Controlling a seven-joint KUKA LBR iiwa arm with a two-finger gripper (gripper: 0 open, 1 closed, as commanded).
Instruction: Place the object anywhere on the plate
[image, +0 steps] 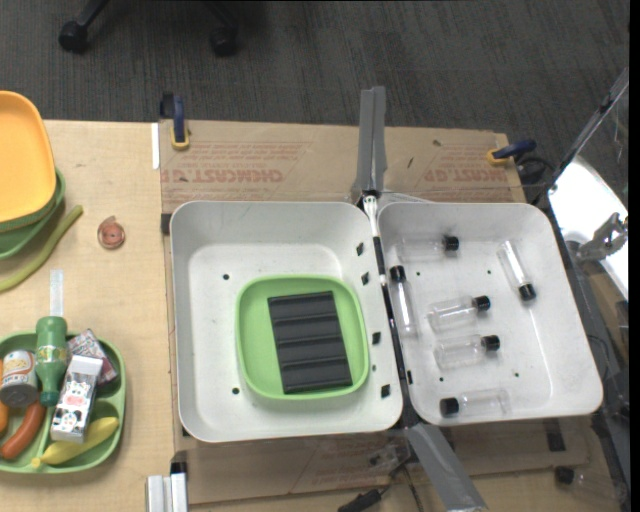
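A green square plate (249, 340) lies in the middle of the left white bin (200, 290). On it rests a dark grey ridged block (310, 342), lying flat and covering most of the plate's floor. In the right white bin (555, 340) lie several clear vials with black caps, among them one near the middle (458, 313), one just below it (462, 351) and one at the front edge (476, 404). Another vial (517, 270) lies at the bin's upper right, and a slim one (401, 298) runs along the bin's left wall.
Left of the bins, on the wooden bench, sits a stack of yellow and green dishes (22, 165) and a green tray of toy food (62, 408). Clamps (176, 122) (510, 152) hold the cardboard under the bins. A grey bar (372, 135) rises behind the bins' joint.
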